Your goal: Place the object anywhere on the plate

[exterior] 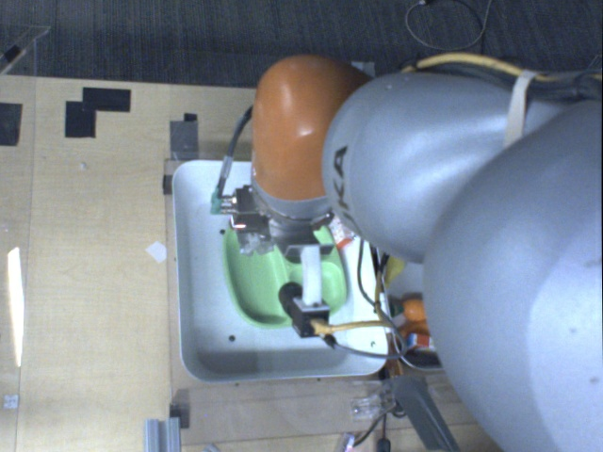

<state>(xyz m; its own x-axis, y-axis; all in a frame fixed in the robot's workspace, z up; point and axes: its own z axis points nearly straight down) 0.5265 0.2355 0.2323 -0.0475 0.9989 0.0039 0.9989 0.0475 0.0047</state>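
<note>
Closest to the lens, the grey arm (pixel 471 215) looms at the right, its orange band (pixel 292 130) standing over the green plate (pixel 247 290) in the white bin (pixel 200 252). The pincer (pixel 280 245) hangs under the wrist above the plate; whether it is open or carrying anything, I cannot tell. The object is hidden as well, so its place is unclear. The risk, as I judge it: an empty or loose grasp would put nothing on the plate, and a release near the rim could let the object slide into the bin.

Pale wooden surface (pixel 94 328) fills the frame's left. White bin (pixel 200 281) sits on it at centre, black patches (pixel 80 119) upper left, small white scrap (pixel 155 250) beside the bin.
</note>
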